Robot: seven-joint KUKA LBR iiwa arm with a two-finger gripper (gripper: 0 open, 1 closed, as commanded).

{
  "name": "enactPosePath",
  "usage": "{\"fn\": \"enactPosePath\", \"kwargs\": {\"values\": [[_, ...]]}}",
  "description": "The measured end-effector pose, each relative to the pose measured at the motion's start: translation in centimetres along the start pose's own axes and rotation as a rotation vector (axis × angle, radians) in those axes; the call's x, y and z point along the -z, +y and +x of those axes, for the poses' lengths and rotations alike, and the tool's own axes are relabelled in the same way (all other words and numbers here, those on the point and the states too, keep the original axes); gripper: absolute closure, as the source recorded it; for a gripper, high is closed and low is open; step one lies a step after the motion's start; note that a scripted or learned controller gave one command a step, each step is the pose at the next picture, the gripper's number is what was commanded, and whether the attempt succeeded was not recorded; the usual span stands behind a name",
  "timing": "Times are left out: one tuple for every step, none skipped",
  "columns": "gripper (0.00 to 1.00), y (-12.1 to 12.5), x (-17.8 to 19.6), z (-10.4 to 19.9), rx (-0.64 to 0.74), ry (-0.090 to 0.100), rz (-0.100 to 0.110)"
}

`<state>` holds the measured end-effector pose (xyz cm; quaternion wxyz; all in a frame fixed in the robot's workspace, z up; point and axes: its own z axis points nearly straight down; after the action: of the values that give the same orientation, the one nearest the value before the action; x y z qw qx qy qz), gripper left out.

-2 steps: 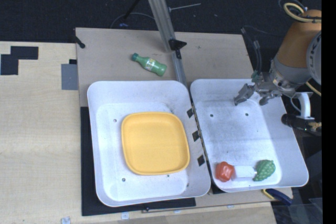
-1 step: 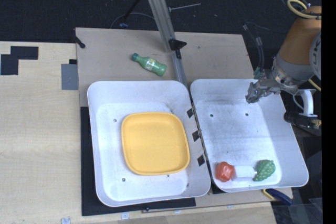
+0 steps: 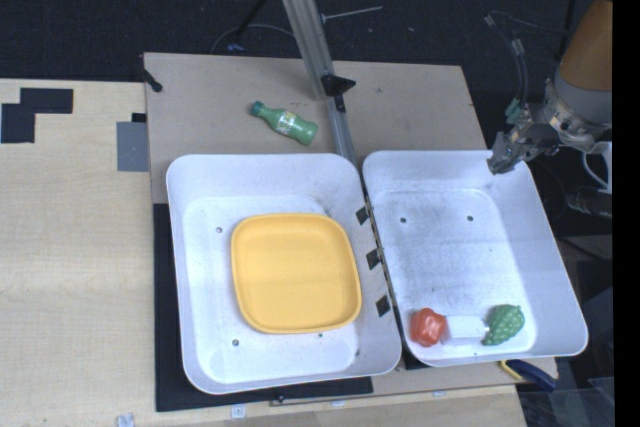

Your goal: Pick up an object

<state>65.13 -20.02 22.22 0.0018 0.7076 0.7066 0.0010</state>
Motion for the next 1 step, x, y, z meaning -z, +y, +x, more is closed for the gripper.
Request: {"fn": "enactPosePath", "kwargs": {"values": [[1.0,-0.24,6.26,-0.27,0.0,0.0,-0.001]]}}
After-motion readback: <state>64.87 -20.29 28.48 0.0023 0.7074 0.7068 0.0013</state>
